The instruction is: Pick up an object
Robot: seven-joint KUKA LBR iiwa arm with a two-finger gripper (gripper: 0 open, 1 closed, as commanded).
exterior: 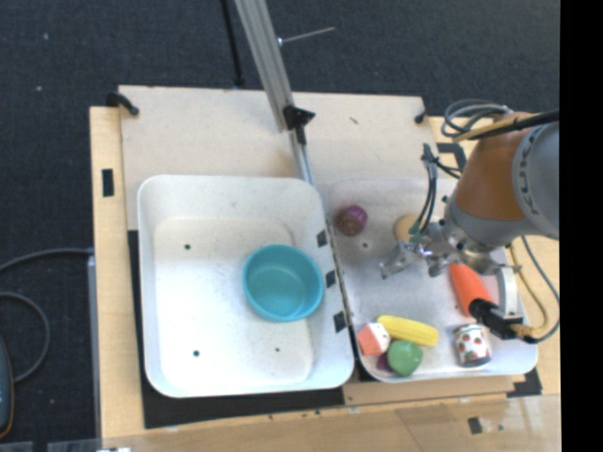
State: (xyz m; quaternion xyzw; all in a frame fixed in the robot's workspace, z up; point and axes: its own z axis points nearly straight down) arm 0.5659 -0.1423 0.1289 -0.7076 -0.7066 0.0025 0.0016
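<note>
My gripper (412, 267) hangs low over the middle of the right bin (377, 201), open, with nothing between its metal fingers (389, 269). A small tan round thing (407, 226) lies just behind it, partly hidden by the wrist. A purple ball (352, 219) rests to the gripper's left at the back of the bin. An orange elongated thing (464, 284) lies close on the gripper's right. Along the front edge sit a yellow corn-like piece (408, 329), a green round thing (404, 357), an orange and white block (374, 337) and a small white cup with red marks (473, 344).
The left bin (170, 215) holds a blue bowl (283, 282) near its right side. A metal rail (268, 50) slants down from the top to the wall between the bins. The grey and orange arm (499, 182) covers the right bin's far right corner.
</note>
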